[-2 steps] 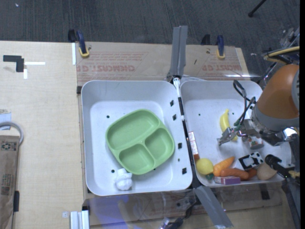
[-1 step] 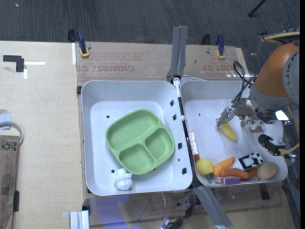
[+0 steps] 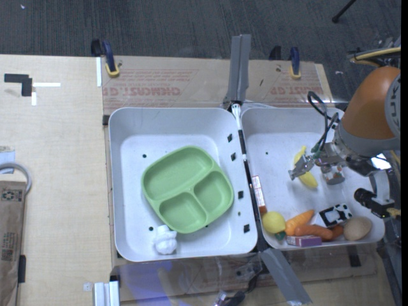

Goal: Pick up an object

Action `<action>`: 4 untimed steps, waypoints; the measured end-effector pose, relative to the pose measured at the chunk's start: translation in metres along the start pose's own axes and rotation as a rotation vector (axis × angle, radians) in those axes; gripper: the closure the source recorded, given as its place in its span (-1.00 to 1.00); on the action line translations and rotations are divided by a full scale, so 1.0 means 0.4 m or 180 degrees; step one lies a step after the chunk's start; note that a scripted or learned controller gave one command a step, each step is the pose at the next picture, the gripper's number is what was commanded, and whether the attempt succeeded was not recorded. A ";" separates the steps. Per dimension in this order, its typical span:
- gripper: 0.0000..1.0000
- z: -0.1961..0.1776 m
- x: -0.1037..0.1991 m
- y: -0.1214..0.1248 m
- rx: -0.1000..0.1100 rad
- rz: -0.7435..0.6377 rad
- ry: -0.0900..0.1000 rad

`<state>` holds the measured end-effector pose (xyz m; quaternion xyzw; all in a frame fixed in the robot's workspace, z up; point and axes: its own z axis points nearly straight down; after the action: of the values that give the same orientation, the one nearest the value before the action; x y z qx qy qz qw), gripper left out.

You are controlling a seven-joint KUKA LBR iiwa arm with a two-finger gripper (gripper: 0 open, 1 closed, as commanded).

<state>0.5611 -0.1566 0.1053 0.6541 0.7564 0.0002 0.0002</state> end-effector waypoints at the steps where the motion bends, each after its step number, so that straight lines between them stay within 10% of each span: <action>1: -1.00 -0.201 0.008 0.042 0.0005 0.0527 -0.0005; 2: -1.00 0.036 0.038 -0.013 0.0008 0.0409 0.0000; 3: 1.00 0.014 0.036 -0.014 0.0012 0.0417 0.0000; 4: 1.00 -0.258 0.200 0.092 0.0006 0.0511 -0.0003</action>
<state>0.5857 -0.0720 0.2086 0.7127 0.7015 -0.0009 -0.0001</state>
